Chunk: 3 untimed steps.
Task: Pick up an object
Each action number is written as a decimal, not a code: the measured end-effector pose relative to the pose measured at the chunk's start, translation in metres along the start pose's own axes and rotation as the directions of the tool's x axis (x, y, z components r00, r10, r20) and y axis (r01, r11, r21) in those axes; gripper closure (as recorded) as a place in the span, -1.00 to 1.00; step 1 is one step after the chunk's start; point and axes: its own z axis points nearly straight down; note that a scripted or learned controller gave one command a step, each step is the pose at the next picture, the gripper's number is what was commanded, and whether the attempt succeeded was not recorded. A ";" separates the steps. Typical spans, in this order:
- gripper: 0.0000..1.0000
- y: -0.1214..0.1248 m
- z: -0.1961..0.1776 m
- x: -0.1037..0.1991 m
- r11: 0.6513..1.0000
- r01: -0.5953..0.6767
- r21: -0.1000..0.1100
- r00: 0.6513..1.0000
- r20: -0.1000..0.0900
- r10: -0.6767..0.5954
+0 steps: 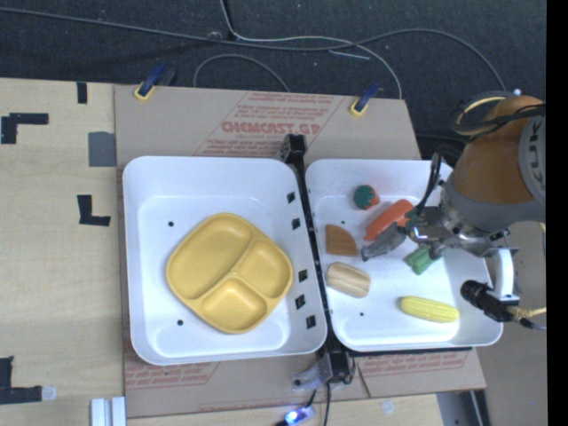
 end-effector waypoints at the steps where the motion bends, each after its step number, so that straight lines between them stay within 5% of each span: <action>1: -1.00 -0.002 0.066 0.004 1.000 0.000 0.003 1.000 -0.001 0.000; 2: -1.00 -0.001 0.093 0.003 1.000 -0.001 -0.006 1.000 0.002 0.001; 3: 1.00 0.001 0.082 0.004 1.000 0.001 -0.008 1.000 0.000 -0.001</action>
